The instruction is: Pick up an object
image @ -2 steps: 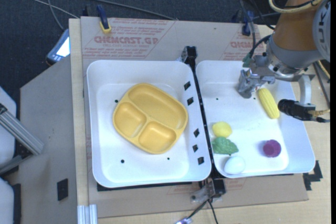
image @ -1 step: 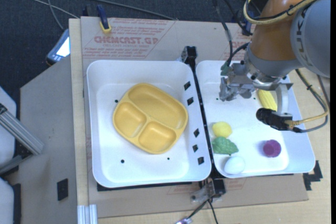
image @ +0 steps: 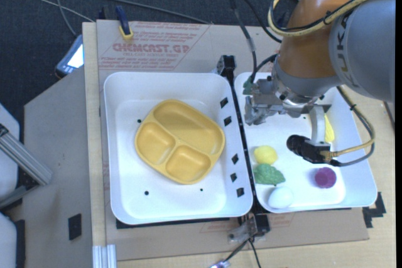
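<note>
From above, the gripper (image: 260, 111) hangs over the right bin's (image: 358, 188) far-left part; its hold cannot be told. Near the bin's front edge lie a yellow lemon (image: 266, 154), green toy (image: 269, 174), white egg (image: 281, 198) and purple ball (image: 325, 177). The left bin (image: 119, 154) carries a yellow divided plate (image: 179, 141), long axis diagonal.

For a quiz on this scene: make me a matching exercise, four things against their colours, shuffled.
Things:
1. tray
2. lemon
3. ball
4. egg

Colours:
A. purple
B. white
C. mustard yellow, with three compartments
D. bright yellow

Pairs: 1-C, 2-D, 3-A, 4-B
</note>
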Tool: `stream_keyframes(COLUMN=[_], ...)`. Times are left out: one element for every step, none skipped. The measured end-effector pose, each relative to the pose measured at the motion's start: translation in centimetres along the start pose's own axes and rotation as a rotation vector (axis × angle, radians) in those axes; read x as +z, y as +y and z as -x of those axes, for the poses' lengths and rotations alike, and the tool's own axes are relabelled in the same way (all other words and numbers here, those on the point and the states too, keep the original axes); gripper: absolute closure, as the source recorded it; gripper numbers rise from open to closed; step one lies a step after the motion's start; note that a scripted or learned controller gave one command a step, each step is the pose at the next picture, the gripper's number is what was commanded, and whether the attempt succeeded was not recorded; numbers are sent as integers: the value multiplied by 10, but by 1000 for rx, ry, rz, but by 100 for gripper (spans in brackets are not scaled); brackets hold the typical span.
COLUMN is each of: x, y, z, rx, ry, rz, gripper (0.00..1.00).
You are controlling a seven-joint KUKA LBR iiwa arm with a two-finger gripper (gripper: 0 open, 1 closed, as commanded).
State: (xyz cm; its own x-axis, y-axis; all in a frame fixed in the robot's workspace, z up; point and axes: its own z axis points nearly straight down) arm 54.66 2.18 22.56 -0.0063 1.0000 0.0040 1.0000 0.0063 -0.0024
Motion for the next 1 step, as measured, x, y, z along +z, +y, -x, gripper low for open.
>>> stream_keyframes(x=[11], y=[-16], z=[-54], rx=[0], ry=[-1], rz=[-2], gripper=[100])
